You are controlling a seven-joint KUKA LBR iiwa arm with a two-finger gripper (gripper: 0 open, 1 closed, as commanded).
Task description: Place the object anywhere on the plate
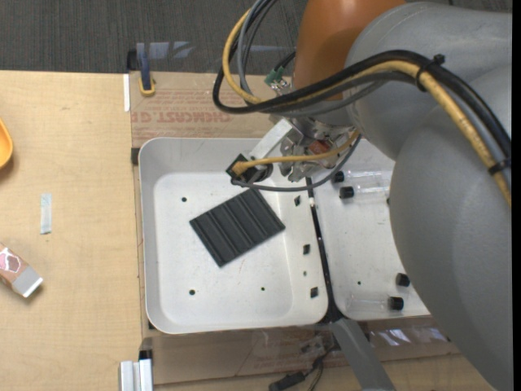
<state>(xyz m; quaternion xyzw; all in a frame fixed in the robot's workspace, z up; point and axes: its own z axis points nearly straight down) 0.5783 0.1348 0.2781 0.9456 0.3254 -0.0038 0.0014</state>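
Pincer hangs at the left bin's far right corner, hidden under wrist and cables; grip state: cannot tell. Dark ribbed plate lies flat mid-bin, just beside it. No object identifiable for placing.

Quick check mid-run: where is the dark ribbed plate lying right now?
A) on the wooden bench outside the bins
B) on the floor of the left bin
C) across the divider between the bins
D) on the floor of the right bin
B: the dark ribbed plate lies flat inside the left bin, short of the divider.
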